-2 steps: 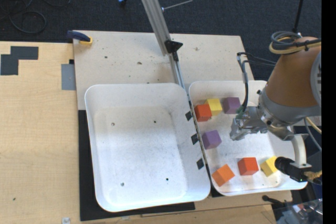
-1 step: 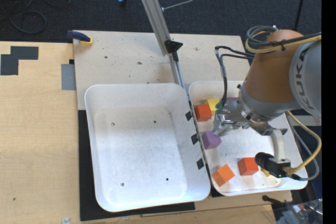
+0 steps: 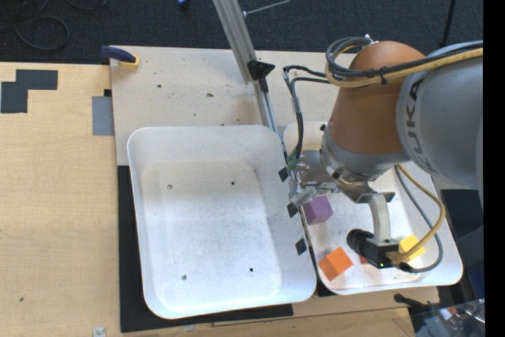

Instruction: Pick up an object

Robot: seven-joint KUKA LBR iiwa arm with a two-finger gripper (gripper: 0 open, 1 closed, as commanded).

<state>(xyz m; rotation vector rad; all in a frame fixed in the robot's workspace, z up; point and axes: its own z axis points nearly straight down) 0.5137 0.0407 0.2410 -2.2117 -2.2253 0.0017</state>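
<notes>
Currently the purple block (image 3: 318, 210) shows within the right bin (image 3: 442, 272), near its left wall and right at the gripper (image 3: 304, 192). Claw state: cannot tell, the wrist hardware hides it. The orange block (image 3: 336, 263) sits near, toward the front rim. Judgement: centre over the purple block, square to its faces, keep off the bin wall, then lift straight. The arm (image 3: 442, 114) reaches in from the right, orange band (image 3: 371, 106) uppermost, wrist pointing steeply down.
</notes>
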